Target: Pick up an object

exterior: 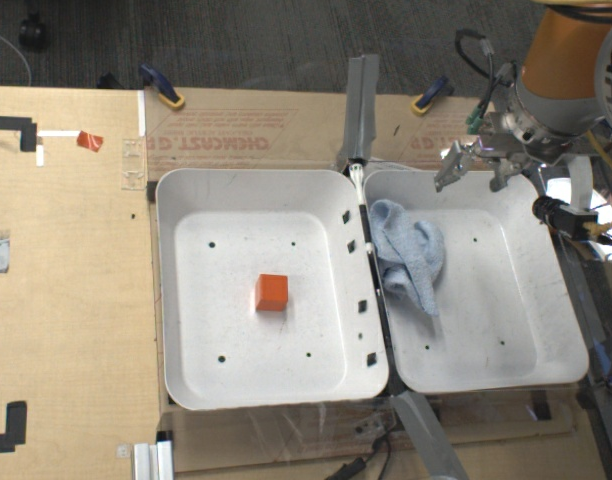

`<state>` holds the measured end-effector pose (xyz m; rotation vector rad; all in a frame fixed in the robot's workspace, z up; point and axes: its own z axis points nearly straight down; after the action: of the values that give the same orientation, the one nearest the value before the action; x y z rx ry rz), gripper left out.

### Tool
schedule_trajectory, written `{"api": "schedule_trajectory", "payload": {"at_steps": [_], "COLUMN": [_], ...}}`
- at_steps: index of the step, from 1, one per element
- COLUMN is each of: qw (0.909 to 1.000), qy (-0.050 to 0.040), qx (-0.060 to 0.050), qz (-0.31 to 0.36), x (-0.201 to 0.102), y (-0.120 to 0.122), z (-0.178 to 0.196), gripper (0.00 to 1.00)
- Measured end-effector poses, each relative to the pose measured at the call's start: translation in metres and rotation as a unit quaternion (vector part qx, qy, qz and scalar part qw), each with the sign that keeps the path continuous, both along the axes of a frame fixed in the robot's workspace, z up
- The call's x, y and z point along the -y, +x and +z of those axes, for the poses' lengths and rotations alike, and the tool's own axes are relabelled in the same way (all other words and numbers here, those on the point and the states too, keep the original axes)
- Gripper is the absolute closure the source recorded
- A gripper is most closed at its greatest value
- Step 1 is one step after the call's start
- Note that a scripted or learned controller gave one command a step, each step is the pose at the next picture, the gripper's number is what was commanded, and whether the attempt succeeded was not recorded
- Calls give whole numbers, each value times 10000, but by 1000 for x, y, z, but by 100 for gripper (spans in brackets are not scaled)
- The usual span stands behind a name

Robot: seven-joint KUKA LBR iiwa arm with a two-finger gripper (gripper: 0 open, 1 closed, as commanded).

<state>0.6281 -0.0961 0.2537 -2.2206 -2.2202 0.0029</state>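
An orange cube [272, 292] rests near the middle of the left bin [191, 368]. A crumpled light-blue cloth [410, 254] lies against the left wall of the right bin [546, 358]. My gripper [475, 168] hangs above the far edge of the right bin, up and to the right of the cloth. Its two fingers stand apart and open, with nothing between them.
A grey divider bar [360, 108] runs back between the two bins. Blue and yellow clamps [162, 85] hold the cardboard sheet behind them. A wooden board [66, 268] lies to the left of the left bin. Cables hang by the arm's wrist.
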Motion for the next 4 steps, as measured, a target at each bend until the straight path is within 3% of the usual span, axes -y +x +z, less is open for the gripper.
{"api": "schedule_trajectory", "payload": {"at_steps": [1,2,3,4], "qw": [9853,9955,9666,9331], "qy": [2,-6,3,12], "qx": [3,13,9,6], "qz": [1709,951,2562,3595], "x": [39,53,96,110], "y": [6,-63,-86,-108], "z": [-71,36,-36,-145], "gripper": [0,0,0,0]}}
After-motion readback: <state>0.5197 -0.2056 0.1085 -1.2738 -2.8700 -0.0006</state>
